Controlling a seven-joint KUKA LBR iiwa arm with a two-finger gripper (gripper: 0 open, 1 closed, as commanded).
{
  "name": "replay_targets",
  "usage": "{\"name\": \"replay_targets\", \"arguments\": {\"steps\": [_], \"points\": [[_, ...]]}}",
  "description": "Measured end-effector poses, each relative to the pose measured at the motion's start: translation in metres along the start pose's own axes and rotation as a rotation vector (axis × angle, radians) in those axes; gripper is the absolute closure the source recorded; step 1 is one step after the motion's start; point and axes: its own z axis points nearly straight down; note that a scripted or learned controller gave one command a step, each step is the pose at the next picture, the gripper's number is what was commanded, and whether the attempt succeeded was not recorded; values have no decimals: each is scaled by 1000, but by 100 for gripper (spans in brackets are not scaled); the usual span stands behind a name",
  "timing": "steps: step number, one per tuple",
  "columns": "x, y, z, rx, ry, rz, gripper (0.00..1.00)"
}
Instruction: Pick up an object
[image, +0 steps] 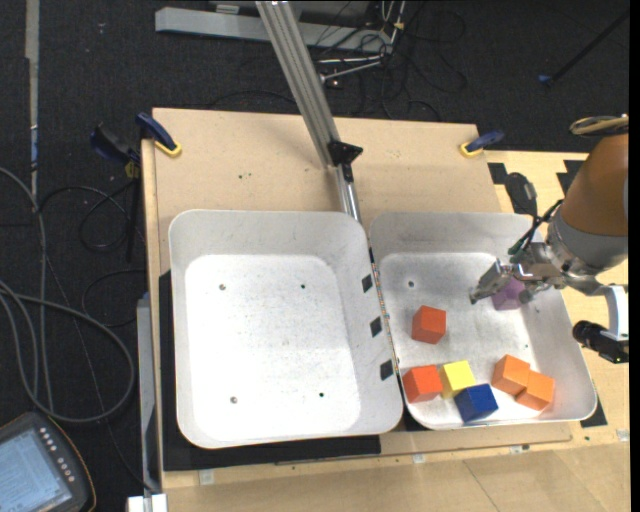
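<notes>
From my console the claw sits low in the right bin, a purple block right at its tips, though whether they're clamped on it I cannot tell.

No text, label, brand, number or sign can be read anywhere on the bench.

1. My arm enters from the right edge of the camera view, its orange band uppermost and the grey wrist below it.
2. The wrist angles down and toward the left.
3. My end effector sits low, fingers pointing left and down.
4. A small purple thing shows at the fingertips; whether it is gripped, I cannot tell.
</notes>
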Motion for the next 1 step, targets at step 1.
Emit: {"name": "replay_targets", "arguments": {"steps": [1], "points": [[-2,6,22,-25,-9,-1,0]]}}
